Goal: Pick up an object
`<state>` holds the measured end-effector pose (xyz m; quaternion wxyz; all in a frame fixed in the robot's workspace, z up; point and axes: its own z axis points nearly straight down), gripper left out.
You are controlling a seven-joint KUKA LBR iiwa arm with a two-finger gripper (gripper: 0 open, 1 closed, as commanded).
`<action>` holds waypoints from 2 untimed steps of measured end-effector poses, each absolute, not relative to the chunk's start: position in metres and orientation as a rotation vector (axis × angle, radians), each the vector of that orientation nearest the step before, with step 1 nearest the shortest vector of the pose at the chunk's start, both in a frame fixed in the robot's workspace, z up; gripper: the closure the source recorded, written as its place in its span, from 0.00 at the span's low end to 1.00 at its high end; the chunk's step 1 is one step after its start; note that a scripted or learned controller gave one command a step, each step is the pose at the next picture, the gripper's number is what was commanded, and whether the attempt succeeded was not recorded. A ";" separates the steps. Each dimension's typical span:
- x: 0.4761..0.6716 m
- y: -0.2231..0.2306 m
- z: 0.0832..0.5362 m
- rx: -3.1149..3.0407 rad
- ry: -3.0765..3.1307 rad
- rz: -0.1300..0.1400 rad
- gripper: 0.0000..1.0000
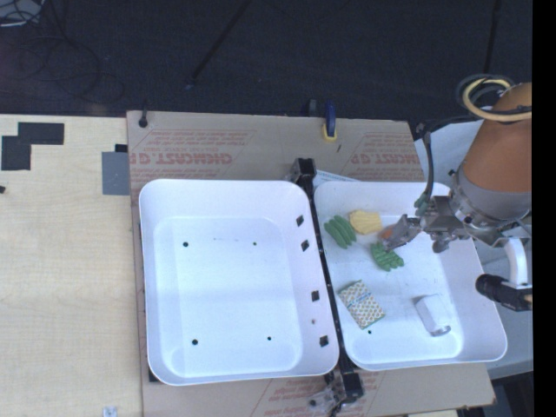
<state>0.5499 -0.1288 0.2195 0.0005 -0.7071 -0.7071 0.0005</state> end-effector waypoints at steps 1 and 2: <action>0.485 -0.148 0.103 -2.222 -2.227 -0.007 0.00; 0.532 -0.157 0.277 -2.228 -2.235 -0.012 0.00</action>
